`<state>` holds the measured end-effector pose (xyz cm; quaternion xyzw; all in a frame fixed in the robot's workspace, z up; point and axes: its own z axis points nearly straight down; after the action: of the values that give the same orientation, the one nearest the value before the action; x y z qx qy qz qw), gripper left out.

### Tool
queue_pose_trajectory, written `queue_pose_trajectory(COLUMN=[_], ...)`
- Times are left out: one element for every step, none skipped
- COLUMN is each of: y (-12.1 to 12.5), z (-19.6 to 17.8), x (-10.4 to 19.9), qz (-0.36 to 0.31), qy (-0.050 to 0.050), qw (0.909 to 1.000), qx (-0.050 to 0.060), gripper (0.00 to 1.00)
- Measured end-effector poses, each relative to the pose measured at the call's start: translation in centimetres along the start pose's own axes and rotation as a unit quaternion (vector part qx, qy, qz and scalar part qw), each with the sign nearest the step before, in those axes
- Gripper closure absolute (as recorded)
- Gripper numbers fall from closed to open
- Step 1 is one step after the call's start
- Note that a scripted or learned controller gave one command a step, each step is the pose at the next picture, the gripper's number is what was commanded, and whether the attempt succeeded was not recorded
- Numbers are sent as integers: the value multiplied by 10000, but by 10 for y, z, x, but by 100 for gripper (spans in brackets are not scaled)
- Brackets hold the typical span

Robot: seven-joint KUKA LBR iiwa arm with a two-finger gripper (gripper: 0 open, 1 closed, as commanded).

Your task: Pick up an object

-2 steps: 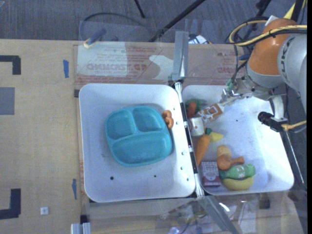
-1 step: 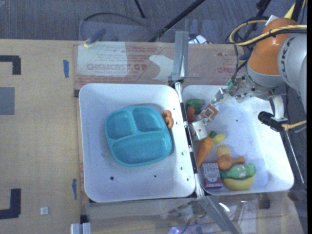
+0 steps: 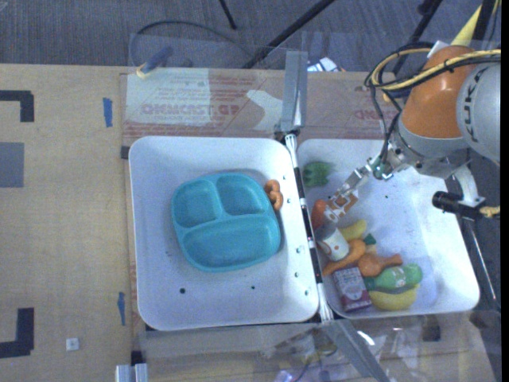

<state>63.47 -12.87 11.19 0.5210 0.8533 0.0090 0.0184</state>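
Your tool (image 3: 343, 200) hangs over the crowded toy pile (image 3: 362, 265); grip state unclear, so it may snag neighbours.

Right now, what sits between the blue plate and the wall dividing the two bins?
In the camera view, a small orange toy lies against the blue plate's right rim, between it and the dividing wall.

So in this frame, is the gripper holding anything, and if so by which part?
It cannot be told. The gripper is low over the toy pile in the right bin, against a small orange-and-white item, but no grip on it can be made out.
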Motion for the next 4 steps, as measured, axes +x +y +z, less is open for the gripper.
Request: queue_pose_trajectory(y=[-37, -50, -61, -58], z=[1, -1, -2, -16], x=[18, 48, 54, 53], qz=[646, -179, -465, -469], qy=[-53, -106, -102, -113], qw=[9979, 9998, 9988, 9988], qx=[-72, -77, -91, -123], gripper=[0, 0, 0, 100])
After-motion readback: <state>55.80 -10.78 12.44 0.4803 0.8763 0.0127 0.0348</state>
